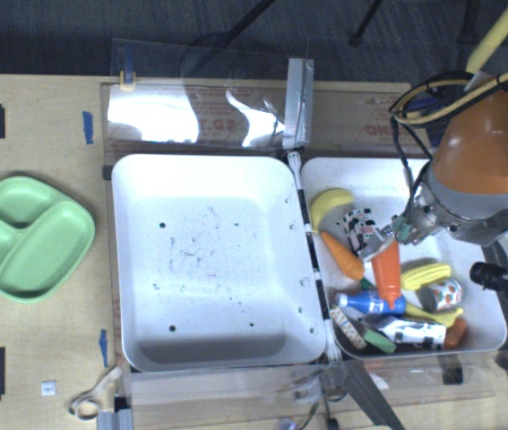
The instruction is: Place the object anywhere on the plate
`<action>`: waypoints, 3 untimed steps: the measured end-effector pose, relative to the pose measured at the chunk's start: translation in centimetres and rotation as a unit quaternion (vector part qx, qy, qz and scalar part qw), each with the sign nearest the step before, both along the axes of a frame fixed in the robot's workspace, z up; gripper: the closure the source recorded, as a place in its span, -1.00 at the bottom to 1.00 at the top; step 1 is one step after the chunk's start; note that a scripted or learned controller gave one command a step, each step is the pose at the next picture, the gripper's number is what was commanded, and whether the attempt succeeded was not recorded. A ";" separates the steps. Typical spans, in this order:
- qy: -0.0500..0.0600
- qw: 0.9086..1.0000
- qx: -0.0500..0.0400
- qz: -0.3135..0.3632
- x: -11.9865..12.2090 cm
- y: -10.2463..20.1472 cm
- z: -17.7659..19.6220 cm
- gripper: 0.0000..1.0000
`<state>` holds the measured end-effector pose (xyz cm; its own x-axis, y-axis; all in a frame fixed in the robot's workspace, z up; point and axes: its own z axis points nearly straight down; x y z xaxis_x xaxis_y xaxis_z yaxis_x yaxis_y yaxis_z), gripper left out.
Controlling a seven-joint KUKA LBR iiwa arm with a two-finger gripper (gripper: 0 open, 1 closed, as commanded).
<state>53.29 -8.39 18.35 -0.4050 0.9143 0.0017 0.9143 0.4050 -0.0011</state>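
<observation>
Over the right-hand bin (pixel 495 325), the arm (pixel 477 150) reached in from the right, its hand (pixel 395 231) low among the toys; whether the hand was open or closed could not be told, nor whether it had hold of anything. Just below the hand stood an orange bottle (pixel 387 271), with a carrot (pixel 342 253) to its left and a yellow round toy (pixel 330 204) above that. Corn (pixel 425 275), a blue bottle (pixel 370 305) and a white tube (pixel 412 332) lay crowded toward the bin's near wall. The left bin (pixel 209 249) sat beside it, their walls touching. The green divided plate (pixel 28 237) rested on the tabletop (pixel 38 348), well apart from both the toys and the hand.
</observation>
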 end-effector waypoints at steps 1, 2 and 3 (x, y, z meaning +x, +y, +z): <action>-0.006 0.998 -0.001 0.062 3.4 -0.9 -5.4 1.00; -0.003 0.980 0.000 0.200 5.4 5.3 0.1 1.00; -0.002 0.997 0.000 0.076 7.1 13.3 0.1 1.00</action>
<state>60.37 4.90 18.41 -0.5387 0.8425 -0.0010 0.8425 0.5387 0.0025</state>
